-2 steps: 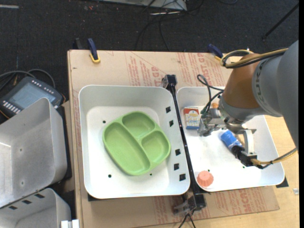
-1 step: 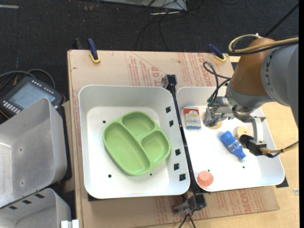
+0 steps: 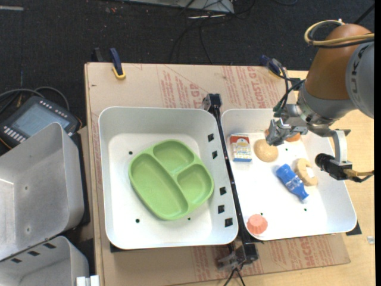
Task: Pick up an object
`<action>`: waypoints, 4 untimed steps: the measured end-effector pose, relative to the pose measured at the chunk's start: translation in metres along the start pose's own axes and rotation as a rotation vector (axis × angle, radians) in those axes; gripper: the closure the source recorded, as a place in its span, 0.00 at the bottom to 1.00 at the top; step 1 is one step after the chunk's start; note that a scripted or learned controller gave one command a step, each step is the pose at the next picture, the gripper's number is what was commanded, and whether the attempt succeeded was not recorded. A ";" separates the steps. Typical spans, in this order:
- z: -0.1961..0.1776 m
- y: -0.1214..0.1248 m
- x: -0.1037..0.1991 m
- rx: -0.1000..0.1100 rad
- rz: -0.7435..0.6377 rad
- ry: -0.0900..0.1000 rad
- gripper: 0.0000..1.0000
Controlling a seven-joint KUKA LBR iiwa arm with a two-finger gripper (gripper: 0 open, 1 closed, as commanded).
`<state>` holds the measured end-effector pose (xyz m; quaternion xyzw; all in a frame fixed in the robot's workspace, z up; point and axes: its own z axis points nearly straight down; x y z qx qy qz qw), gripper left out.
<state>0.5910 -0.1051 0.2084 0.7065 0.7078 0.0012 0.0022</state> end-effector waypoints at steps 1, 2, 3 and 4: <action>-0.046 0.009 -0.001 -0.001 -0.002 0.000 1.00; -0.070 0.010 -0.001 0.001 -0.002 0.000 1.00; -0.059 -0.006 0.060 0.007 -0.005 0.002 1.00; -0.052 -0.014 0.114 0.007 -0.004 0.001 1.00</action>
